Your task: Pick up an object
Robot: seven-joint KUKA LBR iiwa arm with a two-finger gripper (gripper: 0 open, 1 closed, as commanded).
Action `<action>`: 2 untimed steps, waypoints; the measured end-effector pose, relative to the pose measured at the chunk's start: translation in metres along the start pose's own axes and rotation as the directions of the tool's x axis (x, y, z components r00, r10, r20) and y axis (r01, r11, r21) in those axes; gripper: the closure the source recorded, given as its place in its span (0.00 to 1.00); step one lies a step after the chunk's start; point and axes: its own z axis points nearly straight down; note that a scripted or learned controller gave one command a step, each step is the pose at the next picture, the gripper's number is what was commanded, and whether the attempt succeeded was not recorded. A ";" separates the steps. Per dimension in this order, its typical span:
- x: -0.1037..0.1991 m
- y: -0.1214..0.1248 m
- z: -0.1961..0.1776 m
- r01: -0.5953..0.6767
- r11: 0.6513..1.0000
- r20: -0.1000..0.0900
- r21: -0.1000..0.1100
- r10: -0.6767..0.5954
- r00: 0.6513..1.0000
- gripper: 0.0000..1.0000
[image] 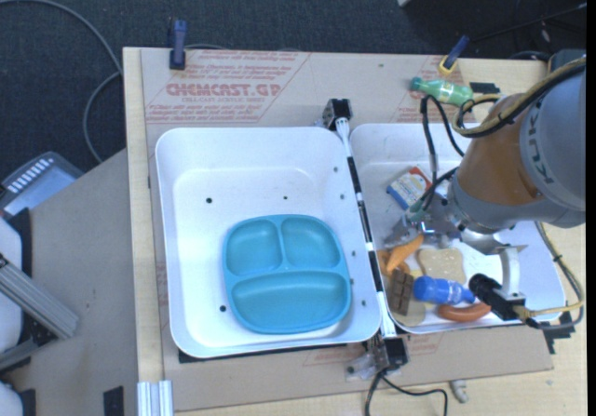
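The right bin point(377, 146) holds several small items. A white and blue packet point(408, 188) lies near its middle. Toward the front lie an orange carrot-like piece point(399, 255), a tan bread slice point(441, 263), a blue bottle point(438, 290), a brown block point(401, 291) and an orange ring-shaped piece point(462, 313). My gripper point(424, 220) reaches down into this bin from the right, just above the carrot piece and the bread slice and below the packet. The grey and orange arm point(517, 167) hides the bin's right part.
The left bin point(186, 219) bears a blue divided plate point(285, 272) toward its front. A black clamp point(336, 111) sits at the back between the bins. A green object point(443, 88) and cables lie on the bench behind the right bin.
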 end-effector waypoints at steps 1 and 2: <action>-0.001 0.003 0.000 0.000 1.000 0.001 -0.002 0.000 1.000 0.00; 0.002 0.013 0.000 0.001 1.000 0.001 -0.002 -0.001 1.000 0.00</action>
